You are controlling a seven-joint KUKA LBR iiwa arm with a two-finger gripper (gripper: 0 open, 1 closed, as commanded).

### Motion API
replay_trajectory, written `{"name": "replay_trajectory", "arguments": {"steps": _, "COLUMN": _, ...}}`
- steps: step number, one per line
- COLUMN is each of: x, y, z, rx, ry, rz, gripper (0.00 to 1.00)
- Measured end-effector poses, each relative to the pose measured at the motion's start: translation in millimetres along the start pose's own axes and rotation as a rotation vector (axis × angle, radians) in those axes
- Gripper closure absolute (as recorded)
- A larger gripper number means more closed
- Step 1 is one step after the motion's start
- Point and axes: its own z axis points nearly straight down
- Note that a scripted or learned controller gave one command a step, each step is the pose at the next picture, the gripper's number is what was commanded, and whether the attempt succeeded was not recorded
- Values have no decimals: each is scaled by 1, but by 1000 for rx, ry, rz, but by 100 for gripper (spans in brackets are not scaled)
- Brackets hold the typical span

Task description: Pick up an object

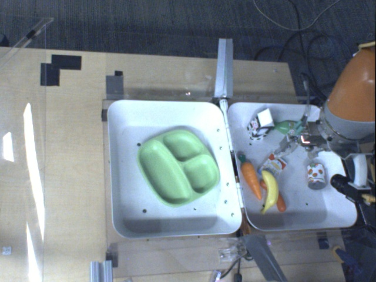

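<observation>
The gripper (pixel 292 144) hangs low in the right bin (pixel 341 213), near its back. Whether it grips anything cannot be told. The banana (pixel 269 191) lies just toward the camera and slightly left of it, beside the carrot (pixel 252 180). Its long axis runs front to back, bowed.

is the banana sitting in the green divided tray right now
No, the banana lies in the right bin beside the carrot, while the green divided tray sits in the left bin.
</observation>
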Motion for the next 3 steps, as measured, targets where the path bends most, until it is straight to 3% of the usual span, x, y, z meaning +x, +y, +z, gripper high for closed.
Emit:
{"name": "replay_trajectory", "arguments": {"steps": 1, "x": 18, "y": -21, "z": 105, "rx": 1, "ry": 1, "rz": -97, "gripper": 0}}
{"name": "replay_trajectory", "arguments": {"steps": 2, "x": 17, "y": -19, "z": 94, "rx": -3, "ry": 1, "rz": -97, "gripper": 100}}
{"name": "replay_trajectory", "arguments": {"steps": 3, "x": 49, "y": -9, "z": -27, "rx": -4, "ry": -1, "rz": 87, "gripper": 100}}
